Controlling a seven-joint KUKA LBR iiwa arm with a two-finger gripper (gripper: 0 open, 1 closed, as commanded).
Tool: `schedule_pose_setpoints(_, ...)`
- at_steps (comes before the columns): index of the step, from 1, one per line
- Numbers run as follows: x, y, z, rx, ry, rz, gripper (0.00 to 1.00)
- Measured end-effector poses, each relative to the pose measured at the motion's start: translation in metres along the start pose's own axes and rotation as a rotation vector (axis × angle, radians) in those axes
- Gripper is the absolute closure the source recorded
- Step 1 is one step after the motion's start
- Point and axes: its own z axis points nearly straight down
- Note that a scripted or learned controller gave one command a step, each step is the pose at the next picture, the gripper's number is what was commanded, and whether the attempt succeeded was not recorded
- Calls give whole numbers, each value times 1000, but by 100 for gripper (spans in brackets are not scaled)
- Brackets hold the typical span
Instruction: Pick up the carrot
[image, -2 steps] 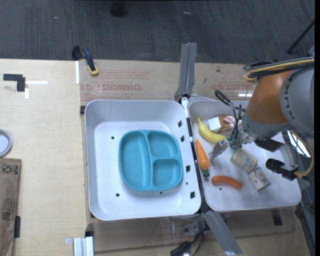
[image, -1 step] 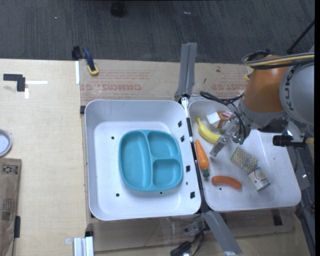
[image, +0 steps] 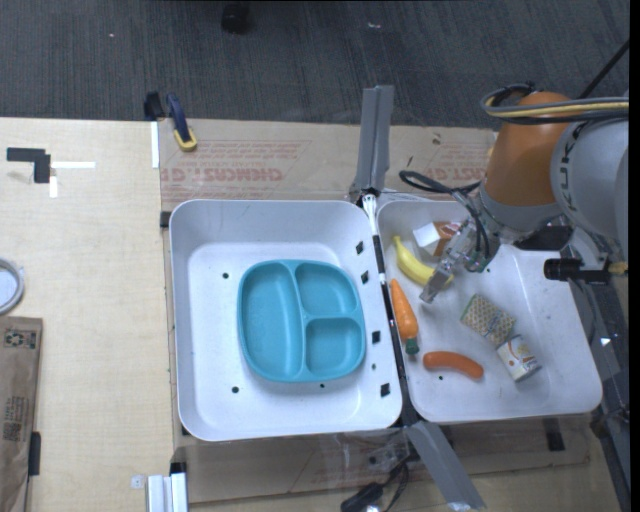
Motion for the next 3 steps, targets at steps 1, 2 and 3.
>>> schedule_pose_setpoints(1,73,-39,1,-26,-36,188,0)
schedule_pose_setpoints(2,18,-5,1,-17,-31,-273,0)
schedule_pose_setpoints(3,64,-31,2,-14,-40,-642,0)
